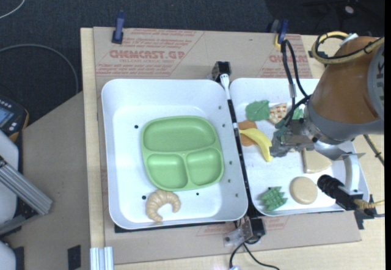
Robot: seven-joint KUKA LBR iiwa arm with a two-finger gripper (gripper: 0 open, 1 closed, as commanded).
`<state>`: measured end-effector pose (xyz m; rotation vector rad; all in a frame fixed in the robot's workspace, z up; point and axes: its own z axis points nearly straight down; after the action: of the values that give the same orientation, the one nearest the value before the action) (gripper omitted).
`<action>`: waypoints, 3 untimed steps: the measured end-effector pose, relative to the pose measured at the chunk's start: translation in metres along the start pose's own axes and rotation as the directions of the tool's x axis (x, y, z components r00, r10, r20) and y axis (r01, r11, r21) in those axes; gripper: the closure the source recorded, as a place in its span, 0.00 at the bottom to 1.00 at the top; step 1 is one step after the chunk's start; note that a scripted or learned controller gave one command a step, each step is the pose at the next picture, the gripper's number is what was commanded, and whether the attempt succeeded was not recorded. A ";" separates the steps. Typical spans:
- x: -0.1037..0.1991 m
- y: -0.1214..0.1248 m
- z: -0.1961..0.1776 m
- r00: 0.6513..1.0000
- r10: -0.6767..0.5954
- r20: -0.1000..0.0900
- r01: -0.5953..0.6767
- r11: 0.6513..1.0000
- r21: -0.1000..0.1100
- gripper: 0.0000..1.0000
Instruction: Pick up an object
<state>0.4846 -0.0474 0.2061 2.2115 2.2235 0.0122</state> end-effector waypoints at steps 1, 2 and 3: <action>0.076 -0.004 -0.031 1.000 -0.003 -0.001 0.003 1.000 0.005 1.00; 0.071 -0.004 -0.040 1.000 0.004 0.001 -0.004 1.000 0.007 1.00; 0.020 0.000 -0.173 1.000 0.009 0.003 -0.009 1.000 -0.009 1.00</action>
<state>0.4825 -0.0281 0.3797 2.2151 2.2079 0.0180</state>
